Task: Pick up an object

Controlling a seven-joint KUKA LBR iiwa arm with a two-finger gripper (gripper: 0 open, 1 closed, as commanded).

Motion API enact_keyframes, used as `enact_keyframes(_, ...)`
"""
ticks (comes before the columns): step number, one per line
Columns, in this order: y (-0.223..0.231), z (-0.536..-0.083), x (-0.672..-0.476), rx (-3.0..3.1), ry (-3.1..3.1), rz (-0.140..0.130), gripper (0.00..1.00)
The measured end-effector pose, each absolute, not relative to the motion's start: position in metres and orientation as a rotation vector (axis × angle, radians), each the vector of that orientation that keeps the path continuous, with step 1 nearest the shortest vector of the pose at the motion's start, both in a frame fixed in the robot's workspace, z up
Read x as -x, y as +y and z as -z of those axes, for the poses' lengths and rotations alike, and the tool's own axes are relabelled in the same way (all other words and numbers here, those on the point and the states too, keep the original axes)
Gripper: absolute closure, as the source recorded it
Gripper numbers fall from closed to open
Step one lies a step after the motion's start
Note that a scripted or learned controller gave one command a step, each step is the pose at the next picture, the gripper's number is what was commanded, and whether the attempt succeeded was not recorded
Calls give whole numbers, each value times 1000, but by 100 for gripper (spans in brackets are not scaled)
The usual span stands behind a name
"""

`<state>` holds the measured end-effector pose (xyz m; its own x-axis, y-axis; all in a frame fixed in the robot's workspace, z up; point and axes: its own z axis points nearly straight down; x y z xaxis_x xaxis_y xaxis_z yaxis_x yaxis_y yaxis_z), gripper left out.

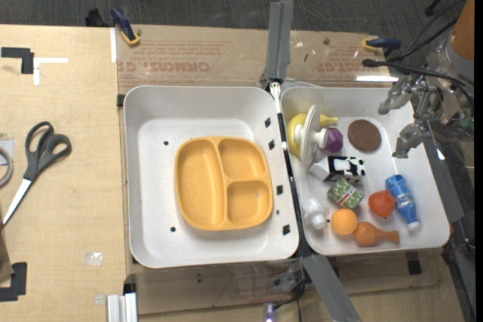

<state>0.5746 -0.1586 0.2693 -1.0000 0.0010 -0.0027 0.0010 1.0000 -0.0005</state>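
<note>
My metal two-finger gripper (405, 124) hovers over the right white bin (430, 234)'s far-right edge, fingers spread, grasping nothing; small toys, including a round orange ball (344, 222), lie below

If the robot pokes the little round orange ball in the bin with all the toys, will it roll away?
Probably, but not far. The small round orange ball looks smooth with no flat side, so a push would likely start it rolling. It sits close among the orange pear-shaped toy, red toy and green patterned block, which should stop it quickly. It may also slip from a pinch.
</note>
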Motion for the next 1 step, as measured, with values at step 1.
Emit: enact_keyframes(1,-209,-93,-548,-241,3128,2,0)
